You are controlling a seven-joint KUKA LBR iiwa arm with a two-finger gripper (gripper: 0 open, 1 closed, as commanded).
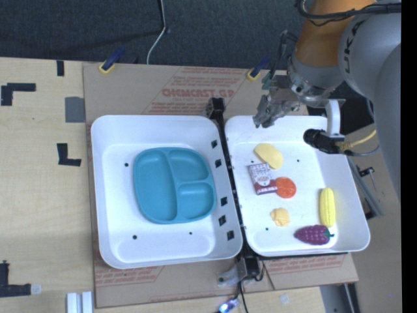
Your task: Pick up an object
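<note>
Two white bins sat side by side on a brown cardboard sheet (pixel 195 90). The left bin (pixel 107 135) had a blue plate (pixel 173 184) w/ three sections lying flat in its middle. The right bin (pixel 345 194) had the small toy foods. A yellow lemon-ish piece (pixel 268 154) lay near the top. Just below it was a red & white packet (pixel 260 176); its print was too small to read. An orange round thing (pixel 285 188) touched the packet's right side. A little yellow-orange lump (pixel 280 216) sat lower down, hard to say what it was. A yellow corn cob (pixel 327 206) stood lengthwise by the right wall. Purple grapes (pixel 313 235) lay at the bottom right corner, just under the corn.

The arm (pixel 339 25) came in from the top right, its far part cut off by the picture edge. The gripper (pixel 266 119) hung over the top left corner of the right bin, above the lemon-ish piece & apart from it. Nothing was seen btwn its fingers. The fingers looked dark & blurry, so I can't tell if they were apart or squeezed together. A black part (pixel 319 139) stuck out by the bin's top right edge. A white cable (pixel 158 25) ran up the dark back.
</note>
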